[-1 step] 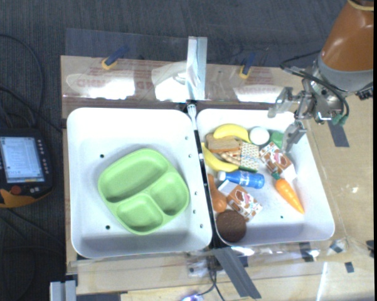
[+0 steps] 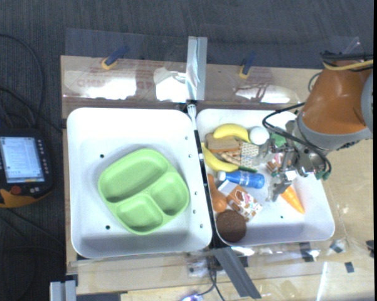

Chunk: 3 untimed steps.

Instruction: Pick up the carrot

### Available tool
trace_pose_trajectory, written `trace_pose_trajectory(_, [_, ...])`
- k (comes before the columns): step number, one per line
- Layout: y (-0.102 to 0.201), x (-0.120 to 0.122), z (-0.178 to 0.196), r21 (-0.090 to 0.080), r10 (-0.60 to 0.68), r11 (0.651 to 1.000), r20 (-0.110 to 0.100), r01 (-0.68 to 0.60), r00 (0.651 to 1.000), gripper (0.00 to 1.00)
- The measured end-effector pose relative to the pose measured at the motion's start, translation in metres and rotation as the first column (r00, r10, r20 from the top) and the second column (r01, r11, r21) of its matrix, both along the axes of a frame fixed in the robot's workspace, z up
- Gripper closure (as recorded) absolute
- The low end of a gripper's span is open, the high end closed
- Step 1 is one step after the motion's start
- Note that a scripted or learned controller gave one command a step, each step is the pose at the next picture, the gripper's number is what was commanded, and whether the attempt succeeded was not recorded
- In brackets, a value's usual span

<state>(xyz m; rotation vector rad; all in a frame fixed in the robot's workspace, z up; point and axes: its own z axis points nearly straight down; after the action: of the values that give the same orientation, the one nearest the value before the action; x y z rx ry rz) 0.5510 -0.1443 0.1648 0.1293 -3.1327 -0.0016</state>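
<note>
Carrot (image 2: 293, 199) lies on the right bin (image 2: 313, 227) floor near its right wall, tip pointing down-right, apart from the blue bottle (image 2: 244, 179) and the banana (image 2: 229, 132). Tool (image 2: 280, 182) hangs just above-left of the carrot's thick end; whether it is open or closed cannot be told. Advisable: centre over the carrot's middle, straddle it across its width, avoid the bin wall.

Orange carrot (image 2: 293, 199), green plate (image 2: 144, 190)
</note>
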Motion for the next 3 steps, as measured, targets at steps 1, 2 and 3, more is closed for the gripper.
trace_pose_trajectory(1, [-0.032, -0.041, -0.074, 0.0, -0.131, 0.991, 0.019, 0.131, 0.991, 0.0])
trace_pose_trajectory(2, [-0.032, -0.038, -0.062, -0.004, -0.129, 0.992, 0.026, 0.13, 0.991, 1.0])
trace_pose_trajectory(3, [0.026, -0.037, 0.033, 0.0, -0.399, 0.917, 0.011, 0.399, 0.917, 1.0])
